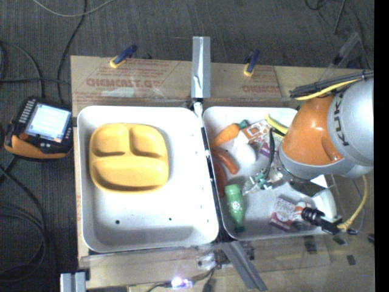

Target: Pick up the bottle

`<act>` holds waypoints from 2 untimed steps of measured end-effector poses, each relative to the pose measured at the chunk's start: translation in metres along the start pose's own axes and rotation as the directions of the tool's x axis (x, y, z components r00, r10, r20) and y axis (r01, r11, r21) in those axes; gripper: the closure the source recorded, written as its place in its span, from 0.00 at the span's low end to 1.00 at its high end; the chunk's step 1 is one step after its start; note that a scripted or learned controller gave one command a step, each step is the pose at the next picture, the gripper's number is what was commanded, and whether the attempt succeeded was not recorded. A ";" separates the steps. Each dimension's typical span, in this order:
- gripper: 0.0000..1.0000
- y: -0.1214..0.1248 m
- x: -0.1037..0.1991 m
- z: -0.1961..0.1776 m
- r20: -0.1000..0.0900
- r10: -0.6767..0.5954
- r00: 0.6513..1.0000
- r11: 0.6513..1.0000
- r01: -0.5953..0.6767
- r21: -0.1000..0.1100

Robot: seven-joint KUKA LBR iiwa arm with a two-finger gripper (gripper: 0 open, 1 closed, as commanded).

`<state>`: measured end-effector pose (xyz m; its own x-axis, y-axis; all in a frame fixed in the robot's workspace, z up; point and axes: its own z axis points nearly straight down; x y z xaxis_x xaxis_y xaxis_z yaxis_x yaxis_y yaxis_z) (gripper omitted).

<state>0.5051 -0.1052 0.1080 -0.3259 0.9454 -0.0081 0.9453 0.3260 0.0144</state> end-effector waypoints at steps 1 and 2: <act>1.00 0.112 -0.080 0.019 -0.003 -0.206 0.979 0.979 0.206 0.002; 0.00 0.108 -0.075 0.022 -0.023 -0.207 0.978 0.978 0.208 0.019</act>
<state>0.6323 -0.1405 0.0887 -0.5149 0.8571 0.0122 0.8572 0.5150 -0.0061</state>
